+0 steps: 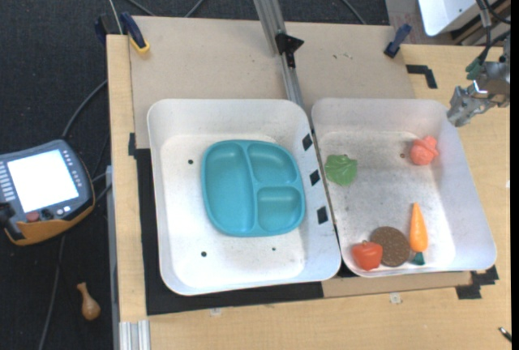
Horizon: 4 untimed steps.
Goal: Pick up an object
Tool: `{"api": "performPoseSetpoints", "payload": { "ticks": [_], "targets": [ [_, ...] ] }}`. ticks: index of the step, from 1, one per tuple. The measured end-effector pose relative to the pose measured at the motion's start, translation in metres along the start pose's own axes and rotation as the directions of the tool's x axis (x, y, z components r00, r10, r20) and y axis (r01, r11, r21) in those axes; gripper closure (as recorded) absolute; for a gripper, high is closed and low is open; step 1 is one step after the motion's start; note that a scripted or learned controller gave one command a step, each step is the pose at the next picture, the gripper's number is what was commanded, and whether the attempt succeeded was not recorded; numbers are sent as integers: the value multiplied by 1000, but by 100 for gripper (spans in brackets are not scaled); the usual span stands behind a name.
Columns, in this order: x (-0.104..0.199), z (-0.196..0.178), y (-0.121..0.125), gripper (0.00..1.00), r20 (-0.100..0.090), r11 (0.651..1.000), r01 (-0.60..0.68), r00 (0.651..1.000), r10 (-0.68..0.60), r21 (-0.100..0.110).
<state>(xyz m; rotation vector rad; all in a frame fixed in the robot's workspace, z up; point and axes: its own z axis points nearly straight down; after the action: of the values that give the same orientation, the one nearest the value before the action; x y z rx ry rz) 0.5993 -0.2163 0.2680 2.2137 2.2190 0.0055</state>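
**Tool at the right bin's far corner**

The tool (461,109) hangs just outside the right bin's (478,202) far right corner; whether it is released or clenched cannot be told. Inside lie a pink object (422,151), green toy (341,169), carrot (418,228), brown disc (392,245) and tomato (366,255). No writing is legible.

Even, fairly bright light falls from above, with soft, short shadows under the rims of the white bins (243,275). The bin walls look slightly washed out, and the tablet screen (40,178) at the left is blown to white. Detail is soft throughout; the gripper (464,107) at the right edge looks slightly blurred, perhaps from motion.
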Motion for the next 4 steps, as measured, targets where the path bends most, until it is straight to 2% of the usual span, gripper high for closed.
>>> {"api": "performPoseSetpoints", "payload": {
  "ticks": [1,2,3,4],
  "targets": [
    [46,12,-7,100,-5,1000,2,1000,-2,9],
    [101,11,-9,100,-6,1000,3,1000,-3,8],
    [149,24,-27,100,-6,1000,3,1000,-3,11],
    [206,35,-33,100,-6,1000,4,1000,-4,11]
  ]
}}
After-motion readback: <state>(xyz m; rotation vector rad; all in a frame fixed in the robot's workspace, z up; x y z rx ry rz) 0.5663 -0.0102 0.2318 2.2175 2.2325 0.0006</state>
